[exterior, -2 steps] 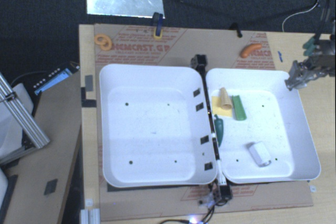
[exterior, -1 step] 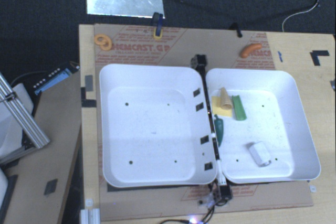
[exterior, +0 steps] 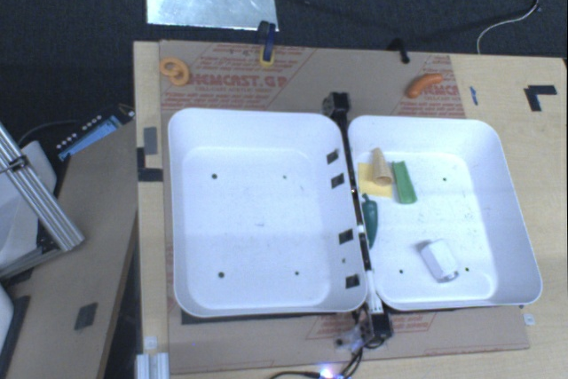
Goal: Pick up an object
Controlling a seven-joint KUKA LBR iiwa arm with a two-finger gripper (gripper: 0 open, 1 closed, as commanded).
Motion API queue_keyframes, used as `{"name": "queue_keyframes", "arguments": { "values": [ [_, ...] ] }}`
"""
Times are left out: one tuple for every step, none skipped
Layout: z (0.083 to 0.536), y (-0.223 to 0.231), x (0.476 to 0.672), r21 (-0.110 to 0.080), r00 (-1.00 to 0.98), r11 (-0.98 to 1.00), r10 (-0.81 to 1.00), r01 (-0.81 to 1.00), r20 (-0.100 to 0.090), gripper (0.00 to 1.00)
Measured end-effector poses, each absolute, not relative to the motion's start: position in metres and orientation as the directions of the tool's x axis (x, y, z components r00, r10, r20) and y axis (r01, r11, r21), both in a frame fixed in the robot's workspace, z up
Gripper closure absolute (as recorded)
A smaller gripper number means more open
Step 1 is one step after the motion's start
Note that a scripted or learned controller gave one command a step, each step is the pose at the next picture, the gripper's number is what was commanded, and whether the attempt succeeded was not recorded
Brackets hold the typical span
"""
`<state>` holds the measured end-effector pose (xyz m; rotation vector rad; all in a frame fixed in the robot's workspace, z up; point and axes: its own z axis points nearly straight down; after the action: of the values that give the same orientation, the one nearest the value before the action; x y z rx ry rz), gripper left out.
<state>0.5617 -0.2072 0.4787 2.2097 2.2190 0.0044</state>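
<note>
The right bin (exterior: 497, 182) holds several small objects. A tan cylinder (exterior: 380, 163) lies on a yellow piece (exterior: 374, 182) near the bin's left wall. Beside them lies a green bar (exterior: 404, 182). A dark green pepper-like object (exterior: 369, 218) rests against the divider between the bins. A small white and grey block (exterior: 438, 261) sits toward the front of the right bin.
The left bin (exterior: 257, 209) stands beside the right one. On the cardboard behind the bins lie an orange ring (exterior: 174, 70), a yellow and blue clamp (exterior: 265, 44) and an orange sausage shape (exterior: 423, 84). A metal frame (exterior: 35, 200) stands at the left.
</note>
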Motion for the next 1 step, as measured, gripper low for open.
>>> {"name": "queue_keyframes", "arguments": {
  "values": [
    [0.3902,-0.1023,0.6396,-0.002,-0.016,0.016,1.0,1.0,0.004,1.0]
  ]
}}
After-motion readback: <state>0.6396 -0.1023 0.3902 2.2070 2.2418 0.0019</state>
